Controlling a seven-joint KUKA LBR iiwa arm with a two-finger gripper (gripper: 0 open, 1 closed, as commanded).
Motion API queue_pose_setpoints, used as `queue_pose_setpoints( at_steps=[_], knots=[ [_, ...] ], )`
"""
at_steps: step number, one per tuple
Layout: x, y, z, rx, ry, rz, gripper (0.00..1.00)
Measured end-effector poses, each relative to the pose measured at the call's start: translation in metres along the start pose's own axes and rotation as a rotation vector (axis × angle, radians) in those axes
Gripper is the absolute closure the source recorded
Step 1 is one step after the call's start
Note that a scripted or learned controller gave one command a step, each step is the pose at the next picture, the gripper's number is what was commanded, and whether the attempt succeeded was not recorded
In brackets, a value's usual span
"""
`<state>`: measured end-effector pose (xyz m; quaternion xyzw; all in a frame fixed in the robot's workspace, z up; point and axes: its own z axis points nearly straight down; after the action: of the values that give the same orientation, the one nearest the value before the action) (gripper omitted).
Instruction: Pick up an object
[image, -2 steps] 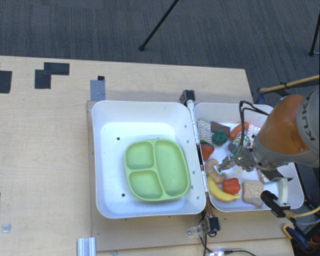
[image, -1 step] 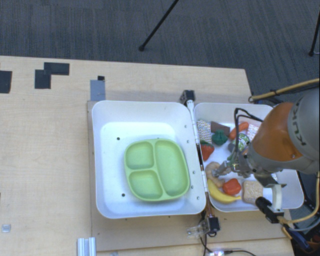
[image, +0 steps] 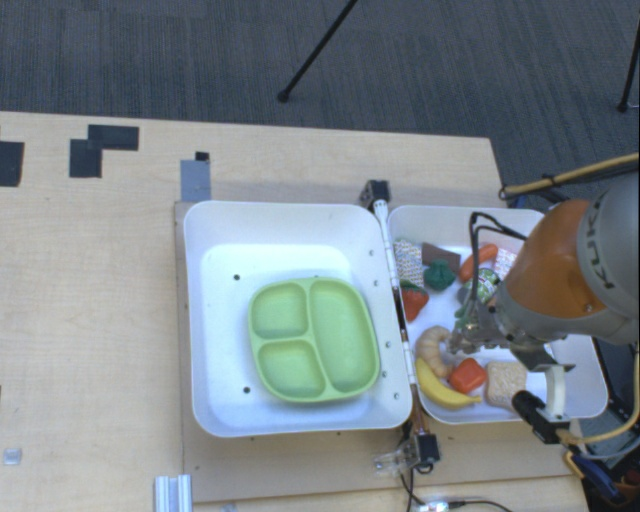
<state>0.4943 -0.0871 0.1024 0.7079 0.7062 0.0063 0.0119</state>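
Grey arm (image: 570, 280) hiding right bin's (image: 590, 400) middle, pincer (image: 462, 340) state unclear, above banana (image: 440, 388).

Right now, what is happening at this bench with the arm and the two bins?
The grey and orange arm reaches into the right bin, its gripper low over a pile of toy food: a banana, a red piece and a beige block. Whether it holds anything cannot be seen. The left bin holds a green divided tray.
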Motion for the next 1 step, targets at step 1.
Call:
queue_pose_setpoints(
  at_steps=[1],
  knots=[
    [-0.0019, -0.0001, -0.0004, 0.000, -0.003, 0.002, 0.00]
  ],
)
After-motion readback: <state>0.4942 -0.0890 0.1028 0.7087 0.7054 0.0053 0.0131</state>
